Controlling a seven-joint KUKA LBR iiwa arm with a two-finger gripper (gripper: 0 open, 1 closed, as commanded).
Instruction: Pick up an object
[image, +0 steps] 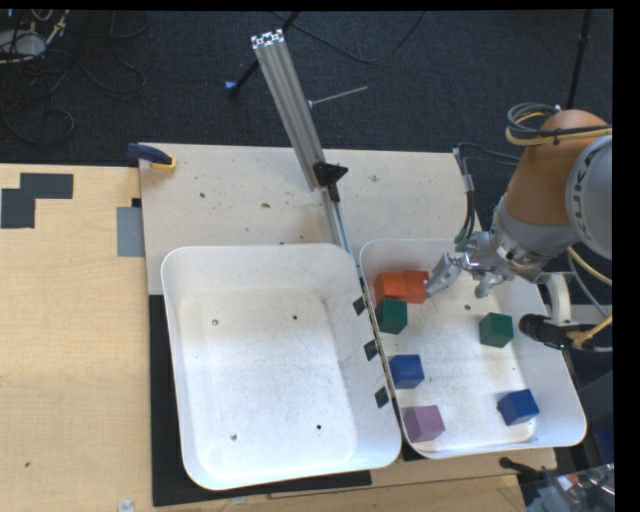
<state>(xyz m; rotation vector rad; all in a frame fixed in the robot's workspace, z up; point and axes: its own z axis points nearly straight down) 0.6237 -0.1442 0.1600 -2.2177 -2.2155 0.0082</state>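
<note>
At the near edge of the right shallow white plastic bin (560, 425) lie a pale purple block (424, 421) by the bin's left wall and a blue cube (518, 406) toward its right corner. A little farther in, a second, smaller blue cube (406, 370) sits close to the divider between the two bins, and a dark green cube (495, 329) rests apart on the right side. Farther still, another dark green block (392, 315) lies touching the underside of an orange rectangular block (402, 286) near the bin's far left corner. The metal pincer (438, 280) reaches in from the right and its tip meets the orange block's right end; whether the fingers are wide or narrow I cannot tell. Behind it rises the grey arm with its orange band (545, 195). The left white bin (200, 330) sits alongside, lightly speckled. Beyond both, on the pale worktop (230, 195), a slanted aluminium rail (295, 110) leans away, and a small blue-and-yellow clamp (152, 155) grips the far left corner.
</note>
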